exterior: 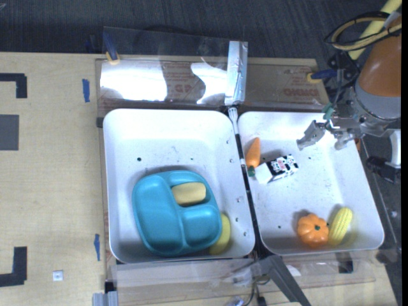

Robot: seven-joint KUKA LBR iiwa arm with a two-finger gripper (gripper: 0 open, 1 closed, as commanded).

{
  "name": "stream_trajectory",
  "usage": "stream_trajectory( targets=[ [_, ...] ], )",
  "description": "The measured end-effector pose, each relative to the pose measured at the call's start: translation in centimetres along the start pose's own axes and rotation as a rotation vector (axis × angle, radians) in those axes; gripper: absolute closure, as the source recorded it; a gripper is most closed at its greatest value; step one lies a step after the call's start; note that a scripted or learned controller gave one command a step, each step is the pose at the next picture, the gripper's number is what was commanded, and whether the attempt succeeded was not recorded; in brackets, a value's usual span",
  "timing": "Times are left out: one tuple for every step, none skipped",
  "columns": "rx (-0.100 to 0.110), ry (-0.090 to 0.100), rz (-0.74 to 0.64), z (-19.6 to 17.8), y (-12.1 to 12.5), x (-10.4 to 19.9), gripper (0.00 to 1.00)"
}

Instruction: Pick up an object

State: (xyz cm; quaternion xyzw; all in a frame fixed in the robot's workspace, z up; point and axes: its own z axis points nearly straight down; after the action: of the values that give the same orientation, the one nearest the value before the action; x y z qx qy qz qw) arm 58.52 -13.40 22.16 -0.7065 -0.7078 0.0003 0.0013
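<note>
In the right bin (357, 190) lie an orange carrot (254, 152) by the left wall, a small black-and-white cow toy (280, 167) near the middle, an orange pumpkin (312, 229) and a yellow corn cob (340, 224) at the front. My gripper (327, 136) hangs over the bin's back right part, above and right of the cow toy, open, with nothing between its fingers. The left bin (127, 139) holds a blue divided tray (175, 212) with a yellow piece (190, 193) in it, and a yellow fruit (222, 233) tucked beside the tray.
A clear plastic panel (172, 75) stands behind the left bin. Cables (357, 34) loop above the arm at the upper right. A metal strut (284, 282) crosses below the bins' front edge. Wooden bench surface (51, 171) stretches to the left.
</note>
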Motion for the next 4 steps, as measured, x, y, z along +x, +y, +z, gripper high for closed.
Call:
stream_trajectory(
  targets=[
    [-0.003, -0.001, -0.001, -1.1, 0.1, 0.0, 1.0],
    [-0.012, -0.008, -0.185, -14.0, -3.1, -7.2, 1.0],
    [-0.009, -0.009, -0.549, -19.4, -8.5, -8.2, 1.0],
    [-0.009, -0.007, -0.523, -21.5, -8.4, -4.5, 1.0]
  ],
)
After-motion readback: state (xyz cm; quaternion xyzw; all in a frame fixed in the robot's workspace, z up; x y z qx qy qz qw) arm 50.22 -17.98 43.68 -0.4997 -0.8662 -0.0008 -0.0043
